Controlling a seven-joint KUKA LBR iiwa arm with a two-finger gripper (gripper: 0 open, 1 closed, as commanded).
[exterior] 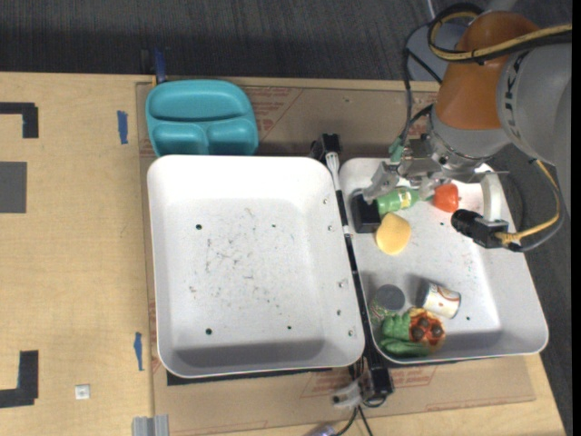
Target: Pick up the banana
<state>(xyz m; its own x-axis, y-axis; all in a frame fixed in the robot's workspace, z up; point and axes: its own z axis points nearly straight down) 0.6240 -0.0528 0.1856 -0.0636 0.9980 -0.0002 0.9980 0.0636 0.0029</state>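
Hand (392, 189), finger state indiscernible, above smooth rounded yellow banana (393, 234) in glossy white bin (508, 321).

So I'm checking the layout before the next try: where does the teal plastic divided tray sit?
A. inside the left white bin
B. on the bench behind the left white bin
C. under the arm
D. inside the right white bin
B: the teal plastic divided tray rests on the bench just behind the left white bin's back rim.
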